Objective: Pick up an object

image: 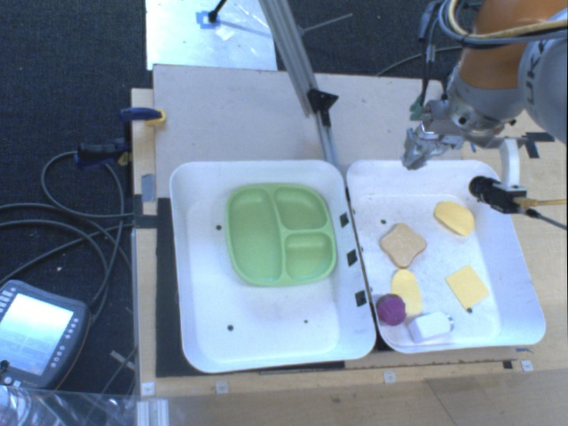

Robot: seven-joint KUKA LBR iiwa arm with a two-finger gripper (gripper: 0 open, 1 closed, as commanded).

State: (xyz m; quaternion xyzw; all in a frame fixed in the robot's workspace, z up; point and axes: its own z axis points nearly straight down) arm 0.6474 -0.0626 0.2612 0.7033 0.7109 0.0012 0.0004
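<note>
Hand (417, 156) poised over right bin's (524, 282) far edge w/ nothing in it, can't tell if open; toast (403, 244) just below, prob. next target.

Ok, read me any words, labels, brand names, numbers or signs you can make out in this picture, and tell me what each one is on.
No text can be read anywhere in this view.
Handheld control pad at the lower left: its screen is lit, but whatever it displays is too blurred to read.
Green divided plate, the food pieces in the right bin and the arm's pincer: no lettering or marks visible.
</note>
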